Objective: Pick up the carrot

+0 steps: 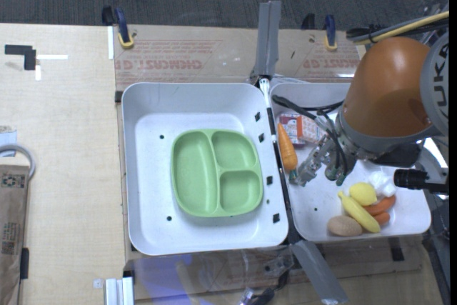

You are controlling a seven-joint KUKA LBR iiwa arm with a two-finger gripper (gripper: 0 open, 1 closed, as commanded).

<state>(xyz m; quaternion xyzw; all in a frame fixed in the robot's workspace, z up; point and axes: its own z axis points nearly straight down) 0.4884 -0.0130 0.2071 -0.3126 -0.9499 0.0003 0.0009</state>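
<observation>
The carrot (287,147) is lying against the right bin's (314,225) left wall. It is looking light, stiff and slick, so gripping mid-length seems best. The gripper (311,170) is hovering beside it; whether it is spread I cannot tell.

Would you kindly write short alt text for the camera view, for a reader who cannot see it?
A robot arm's gripper hangs low in the right white bin, just right of a carrot lying by the bin's left wall. A banana and other toy food sit at the bin's near right. The left bin holds a green divided plate.
</observation>
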